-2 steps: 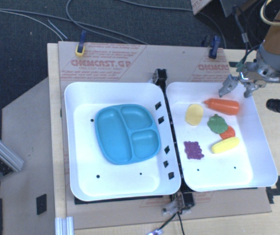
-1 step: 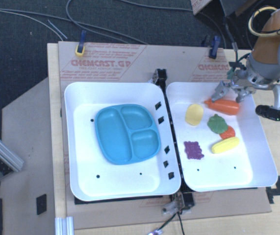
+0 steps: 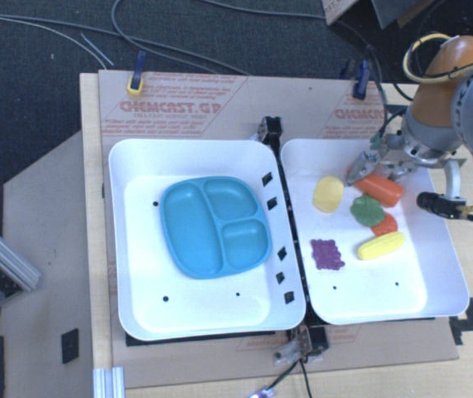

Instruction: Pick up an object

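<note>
The right bin [image 3: 369, 293] holds several toy foods. An orange-red piece [image 3: 381, 190] lies at the back, with a green piece [image 3: 366, 211] just in front of it and a small red piece [image 3: 388, 223] beside that. A pale yellow rounded piece [image 3: 328, 194] sits to their left. A yellow corn cob [image 3: 381, 245] and a purple grape bunch [image 3: 328, 254] lie nearer the front. My gripper [image 3: 378, 169] hangs low over the back of this bin, right at the far edge of the orange-red piece. Nothing shows as lifted.
The left bin [image 3: 124, 222] holds a blue divided plate [image 3: 216, 225]. A black divider with clips [image 3: 279, 222] runs between the bins. The grey arm with its orange band [image 3: 460, 56] comes in over the back right corner. Cables [image 3: 447, 204] trail at the right rim.
</note>
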Controlling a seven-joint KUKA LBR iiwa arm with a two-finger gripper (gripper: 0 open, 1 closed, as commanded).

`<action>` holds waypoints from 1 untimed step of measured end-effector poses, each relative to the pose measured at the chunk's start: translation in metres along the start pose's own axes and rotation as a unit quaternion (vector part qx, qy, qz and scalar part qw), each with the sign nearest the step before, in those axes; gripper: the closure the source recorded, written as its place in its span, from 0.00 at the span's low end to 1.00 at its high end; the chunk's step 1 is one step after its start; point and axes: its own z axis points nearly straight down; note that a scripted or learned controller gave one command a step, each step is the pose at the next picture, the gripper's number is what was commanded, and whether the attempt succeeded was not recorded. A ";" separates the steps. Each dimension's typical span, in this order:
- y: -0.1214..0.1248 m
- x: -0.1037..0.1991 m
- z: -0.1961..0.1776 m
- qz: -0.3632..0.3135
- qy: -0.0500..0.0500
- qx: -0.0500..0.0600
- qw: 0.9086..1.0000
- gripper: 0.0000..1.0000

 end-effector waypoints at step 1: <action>0.002 0.000 -0.016 -0.001 -0.001 -0.003 1.000 1.00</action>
